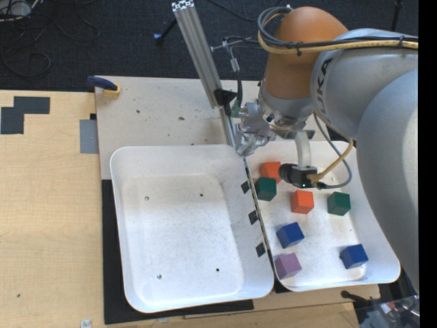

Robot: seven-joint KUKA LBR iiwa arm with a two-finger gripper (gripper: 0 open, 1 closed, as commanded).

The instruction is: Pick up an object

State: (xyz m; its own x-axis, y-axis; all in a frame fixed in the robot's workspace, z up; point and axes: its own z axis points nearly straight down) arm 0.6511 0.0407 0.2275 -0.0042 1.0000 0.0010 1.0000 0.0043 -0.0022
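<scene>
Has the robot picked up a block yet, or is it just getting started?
Nothing looks done yet: all seven blocks lie in the right bin, like the orange block and the purple block. The hand is at that bin's far left corner, with no block seen in it. Left to do: reach a block, grab it and lift it.

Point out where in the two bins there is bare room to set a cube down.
The left bin floor is bare from wall to wall. In the right bin, room lies between the blue cube, the purple cube and the second blue cube. Its upper part is crowded: orange cubes, green cubes and the gripper above.
</scene>
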